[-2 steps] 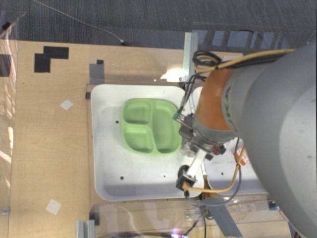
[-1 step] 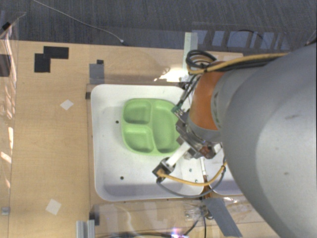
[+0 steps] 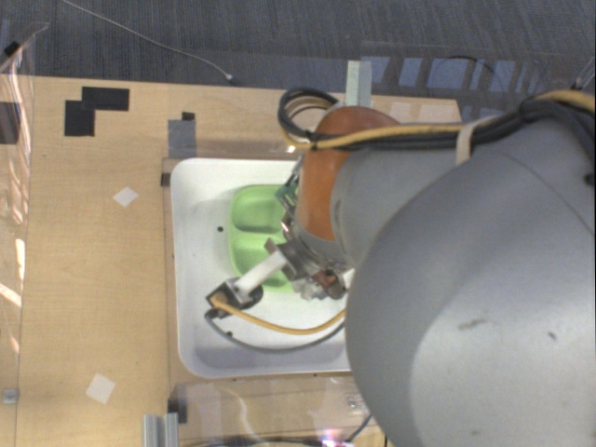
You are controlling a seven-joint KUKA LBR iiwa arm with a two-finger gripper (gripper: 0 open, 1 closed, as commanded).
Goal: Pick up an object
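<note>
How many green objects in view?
1: a green object in the middle of the white bin, partly under the arm. It covers the bin's right side, so more may be hidden.

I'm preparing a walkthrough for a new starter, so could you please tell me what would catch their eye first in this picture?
The bulky grey arm dominates, covering the lower right of the view, with its orange band near the middle. Just left of that band, a bright green object lies in the white bin, toward the bin's far side and partly hidden by the arm.
</note>
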